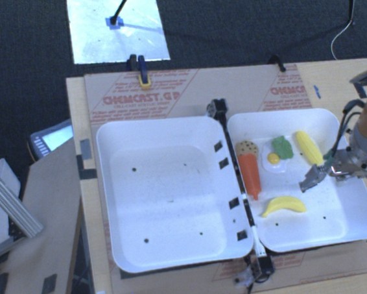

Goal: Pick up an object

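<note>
Hand point(309, 181) low in right bin point(348, 227), just above banana point(283, 206); finger state impossible to tell. Risk: clipping banana's curved back, skidding it away ungrasped.

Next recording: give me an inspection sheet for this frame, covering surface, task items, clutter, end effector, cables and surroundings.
Surface: bench with left bin and right bin side by side.
Job's things: all in the right bin: carrot, banana, corn cob, green piece, fried egg, cookie.
Clutter: yellow clamp at the bench's far edge.
End effector: over the right bin, between corn cob and banana, holding nothing visible.
Cables: thin cable top right.
Surroundings: dark floor, pale sheet.
</note>
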You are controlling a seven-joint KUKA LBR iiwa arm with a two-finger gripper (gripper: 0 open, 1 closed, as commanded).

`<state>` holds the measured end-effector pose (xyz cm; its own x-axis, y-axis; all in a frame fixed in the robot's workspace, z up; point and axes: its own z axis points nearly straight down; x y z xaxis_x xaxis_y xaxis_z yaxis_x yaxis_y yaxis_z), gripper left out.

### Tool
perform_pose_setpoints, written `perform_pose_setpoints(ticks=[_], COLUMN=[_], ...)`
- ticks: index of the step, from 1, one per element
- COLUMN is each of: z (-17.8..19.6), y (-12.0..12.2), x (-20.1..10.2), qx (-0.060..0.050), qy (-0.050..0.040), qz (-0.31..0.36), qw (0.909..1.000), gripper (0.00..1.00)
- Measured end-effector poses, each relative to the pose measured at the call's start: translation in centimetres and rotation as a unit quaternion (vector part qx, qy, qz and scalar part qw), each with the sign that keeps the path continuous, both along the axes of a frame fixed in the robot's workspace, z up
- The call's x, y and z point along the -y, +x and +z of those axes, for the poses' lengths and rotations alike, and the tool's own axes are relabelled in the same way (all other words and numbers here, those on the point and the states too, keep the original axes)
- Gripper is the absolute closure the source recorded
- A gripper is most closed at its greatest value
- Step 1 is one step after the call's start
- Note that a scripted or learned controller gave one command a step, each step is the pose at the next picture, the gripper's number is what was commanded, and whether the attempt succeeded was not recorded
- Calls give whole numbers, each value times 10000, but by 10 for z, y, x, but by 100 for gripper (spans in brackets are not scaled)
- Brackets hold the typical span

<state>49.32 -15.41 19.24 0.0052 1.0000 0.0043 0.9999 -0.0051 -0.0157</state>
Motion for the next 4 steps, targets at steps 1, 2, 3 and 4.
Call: perform_pose_setpoints(ticks=[1,2,3,4], z=[186,56,84,114], y=[46,3,55,68], x=[-27,-162,-99,-179], qx=[178,21,117,109], qy=[-41,6,-37,-18], qz=[71,107,12,79], qw=[9998,9999,9999,9999], gripper=[0,0,0,0])
